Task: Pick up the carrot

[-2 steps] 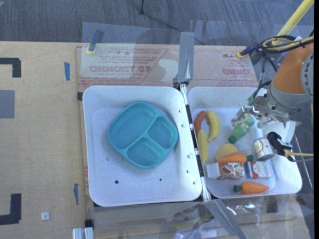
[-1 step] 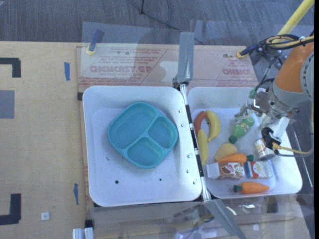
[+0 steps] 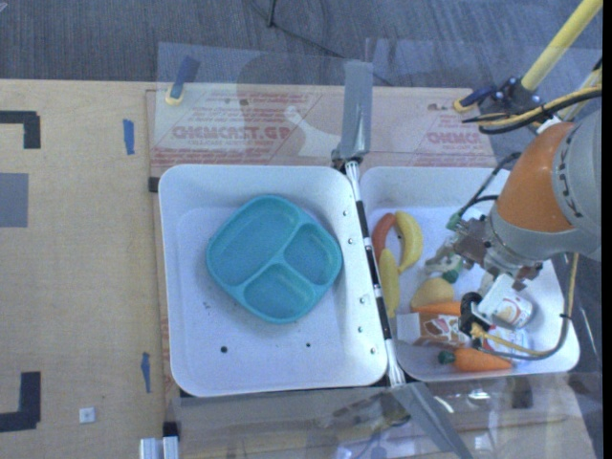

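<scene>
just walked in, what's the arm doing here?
The arm reaches in from the right, with its claw over the right bin, close to the bananas. The carrot it is meant to pick up lies at that bin's near edge, apart from the claw and not yet lifted. The left bin holds a teal divided plate.

A blue plate point(image 3: 274, 257) with three parts lies in the left white bin point(image 3: 182, 285). A yellow banana point(image 3: 410, 239) and a red pepper point(image 3: 382, 230) lie in the right bin point(image 3: 421, 191).
</scene>
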Tool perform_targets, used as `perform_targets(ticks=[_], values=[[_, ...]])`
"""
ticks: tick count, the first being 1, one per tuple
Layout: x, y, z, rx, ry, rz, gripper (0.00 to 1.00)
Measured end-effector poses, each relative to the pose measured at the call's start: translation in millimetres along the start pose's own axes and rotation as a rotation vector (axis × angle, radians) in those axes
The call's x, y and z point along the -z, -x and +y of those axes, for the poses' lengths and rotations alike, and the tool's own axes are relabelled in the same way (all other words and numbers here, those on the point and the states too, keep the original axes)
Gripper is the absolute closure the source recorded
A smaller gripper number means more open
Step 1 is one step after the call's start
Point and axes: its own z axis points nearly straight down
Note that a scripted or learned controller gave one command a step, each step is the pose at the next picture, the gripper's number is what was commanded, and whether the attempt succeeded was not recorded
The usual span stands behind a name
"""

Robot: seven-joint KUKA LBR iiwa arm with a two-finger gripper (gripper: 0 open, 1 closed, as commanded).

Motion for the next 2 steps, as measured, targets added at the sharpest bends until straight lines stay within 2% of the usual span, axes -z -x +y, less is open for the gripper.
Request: perform_targets(ticks=[1,2], values=[[130,10,22,0.170,-0.002,-0.003,0.00],[25,3,52,0.127,-0.005,-0.003,0.00]])
